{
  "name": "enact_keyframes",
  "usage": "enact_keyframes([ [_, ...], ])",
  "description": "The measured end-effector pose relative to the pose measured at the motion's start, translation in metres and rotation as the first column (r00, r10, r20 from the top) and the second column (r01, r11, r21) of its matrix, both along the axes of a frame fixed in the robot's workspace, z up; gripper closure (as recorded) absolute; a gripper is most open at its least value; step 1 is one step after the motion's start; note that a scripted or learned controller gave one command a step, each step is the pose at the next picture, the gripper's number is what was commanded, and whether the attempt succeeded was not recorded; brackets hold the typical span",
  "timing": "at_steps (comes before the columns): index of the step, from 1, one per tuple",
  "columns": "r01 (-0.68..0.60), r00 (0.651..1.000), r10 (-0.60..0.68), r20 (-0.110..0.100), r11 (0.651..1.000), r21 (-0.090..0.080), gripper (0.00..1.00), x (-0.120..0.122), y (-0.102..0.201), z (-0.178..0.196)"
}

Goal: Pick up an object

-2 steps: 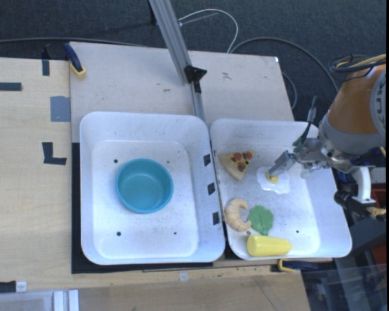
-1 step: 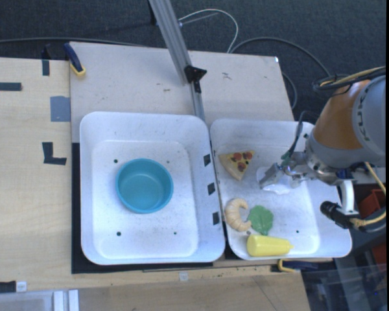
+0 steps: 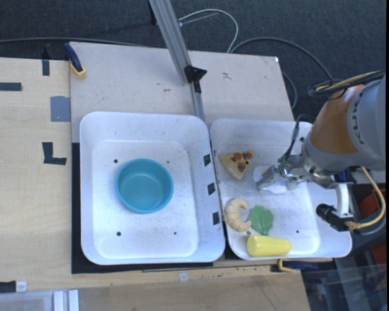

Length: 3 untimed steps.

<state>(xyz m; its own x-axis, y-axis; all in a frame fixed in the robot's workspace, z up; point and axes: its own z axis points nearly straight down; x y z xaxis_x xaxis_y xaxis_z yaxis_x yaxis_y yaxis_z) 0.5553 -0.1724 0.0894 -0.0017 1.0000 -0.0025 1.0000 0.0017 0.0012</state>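
**Supervisor:** What do you have on the feed?

**Operator:** I see the two-finger gripper [image 3: 267,180] low inside the right-hand shallow white bin [image 3: 324,243], with the grey arm and its orange band [image 3: 334,125] coming in behind it from the right. The metal fingers [image 3: 264,177] point toward the bin's middle. I cannot tell how far apart they stand; they blur into the white floor. I see nothing between them.

**Supervisor:** Where are the objects?

**Operator:** Going by the fingertips: the yellow wedge-shaped toy pizza slice with red spots [image 3: 237,162] lies just beyond them, up and to the left, close but apart. Below them, nearer the bin's front, I have the pale tan curved toy croissant [image 3: 237,214], and touching its right side a flat green leaf-shaped piece [image 3: 262,219]. Further down from the fingers, against the front wall, a bright yellow rounded plastic piece [image 3: 268,245] lies on its side.

**Supervisor:** And the other bin?

**Operator:** Well to the left of the fingers, across the divide, the left-hand shallow white bin [image 3: 97,238] holds one round teal-blue plastic bowl [image 3: 144,185], upright, near its middle.

**Supervisor:** Anything else?

**Operator:** A grey metal pole [image 3: 172,28] slants in from the top, ending at the gap between the bins, above and left of the fingers.
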Motion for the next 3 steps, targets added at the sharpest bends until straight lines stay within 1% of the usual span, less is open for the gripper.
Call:
enact_keyframes([
  [1,-0.001,1.0,0.001,-0.001,1.0,0.002,1.0,0.0,0.001,0.01],
  [2,0.0,1.0,0.0,0.003,1.0,0.001,1.0,0.0,0.0,0.074],
  [3,-0.001,1.0,0.001,0.003,1.0,0.001,1.0,0.009,0.004,0.121],
])
